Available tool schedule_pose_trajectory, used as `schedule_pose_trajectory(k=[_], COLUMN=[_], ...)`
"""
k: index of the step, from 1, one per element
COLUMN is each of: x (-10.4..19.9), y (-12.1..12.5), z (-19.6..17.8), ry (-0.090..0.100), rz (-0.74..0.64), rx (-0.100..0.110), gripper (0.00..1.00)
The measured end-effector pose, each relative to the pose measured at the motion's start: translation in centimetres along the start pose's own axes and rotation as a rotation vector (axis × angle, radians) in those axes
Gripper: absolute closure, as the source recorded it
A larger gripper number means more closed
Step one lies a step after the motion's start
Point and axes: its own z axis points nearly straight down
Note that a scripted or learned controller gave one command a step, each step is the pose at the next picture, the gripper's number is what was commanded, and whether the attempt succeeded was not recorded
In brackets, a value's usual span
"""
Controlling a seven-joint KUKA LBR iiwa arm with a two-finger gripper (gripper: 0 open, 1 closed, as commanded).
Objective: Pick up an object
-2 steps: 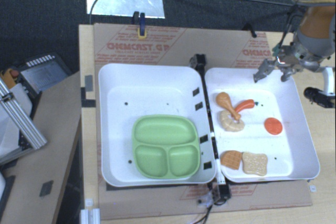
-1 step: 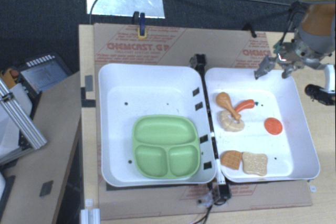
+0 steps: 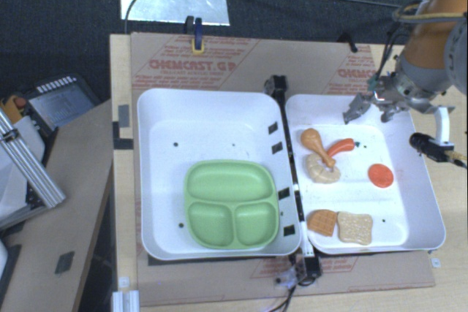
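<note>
A pale wooden bench (image 3: 95, 157) under a dark backdrop carries two shallow white bins side by side, set on a sheet of printed cardboard (image 3: 219, 58). The right-hand white bin (image 3: 420, 223) holds the likely targets: an orange-red toy hot dog (image 3: 340, 147) lying on a slant, its long axis running from lower left to upper right, just beside a tan toy chicken drumstick (image 3: 314, 142). Below them sits a cream round cookie-like piece (image 3: 322, 170), and further toward the near wall a brown cracker (image 3: 322, 222) touches a pale slice of toy bread (image 3: 355, 227). A flat orange-red disc (image 3: 380, 175) lies apart to the right. The left-hand white bin (image 3: 157, 128) holds a green plastic plate with three compartments (image 3: 232, 204).

The grey two-finger gripper (image 3: 376, 108) hangs over the far edge of the right bin, its dark fingers spread and holding nothing. The food lies toward the near side and slightly left of it; the hot dog is nearest, so a short reach down and forward looks enough.
</note>
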Motion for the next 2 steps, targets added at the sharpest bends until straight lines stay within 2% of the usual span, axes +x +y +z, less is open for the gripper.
schedule_pose_trajectory(k=[1, 2], x=[-0.1, 0.0], y=[-0.1, 0.0], z=[6.3, 8.0], ry=[0.000, -0.001], rz=[0.000, -0.002], rx=[0.001, -0.002], gripper=[0.00, 0.00])
